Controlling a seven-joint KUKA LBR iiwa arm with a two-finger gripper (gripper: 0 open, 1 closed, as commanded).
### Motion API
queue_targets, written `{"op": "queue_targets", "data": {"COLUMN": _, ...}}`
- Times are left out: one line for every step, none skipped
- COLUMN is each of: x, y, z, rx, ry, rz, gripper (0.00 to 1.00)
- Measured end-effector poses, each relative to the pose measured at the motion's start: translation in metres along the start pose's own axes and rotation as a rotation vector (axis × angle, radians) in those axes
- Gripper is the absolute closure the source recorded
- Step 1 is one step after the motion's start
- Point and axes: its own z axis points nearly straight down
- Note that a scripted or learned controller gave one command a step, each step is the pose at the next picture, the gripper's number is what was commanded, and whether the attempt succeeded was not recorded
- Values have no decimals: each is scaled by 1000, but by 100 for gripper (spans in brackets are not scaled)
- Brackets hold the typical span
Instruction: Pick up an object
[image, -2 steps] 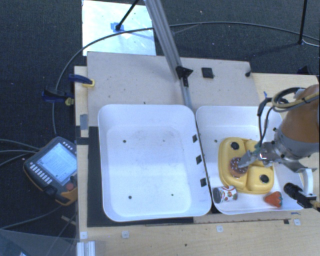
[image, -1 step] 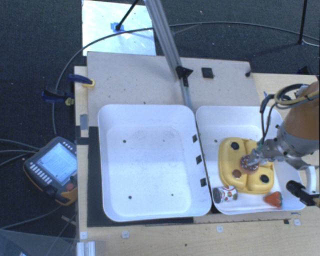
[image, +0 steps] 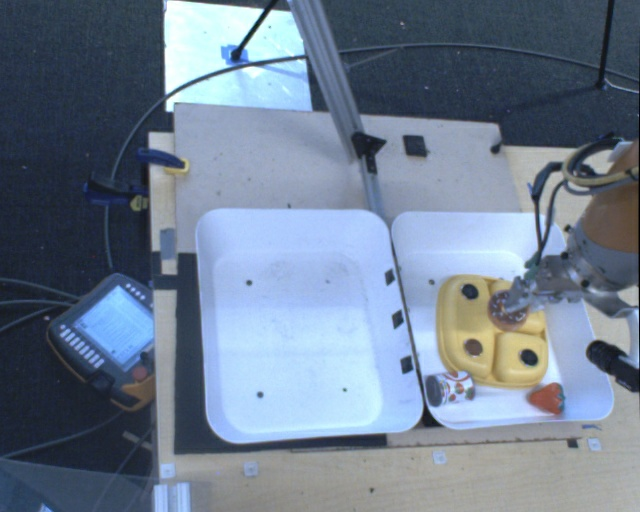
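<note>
Inside right bin (image: 580, 395): yellow tray (image: 470, 325), can (image: 449, 388), strawberry (image: 547, 398)

Floor: dark speckled carpet (image: 60, 90), crossed by thin grey cables (image: 130, 150).
Bench: pale wooden board (image: 270, 160) with black matting (image: 188, 350) along its left edge.
Clamps: blue-and-yellow, fixed at the board's left rim (image: 160, 160).
Pole: slanted grey metal (image: 330, 70).
Pendant: grey handheld control unit with lit screen (image: 105, 335), on the carpet.
Light: bright patch (image: 235, 60) on a pale sheet.
</note>
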Motion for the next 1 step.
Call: {"op": "queue_targets", "data": {"x": 0, "y": 1, "z": -18, "rx": 3, "ry": 1, "rz": 1, "gripper": 100}}
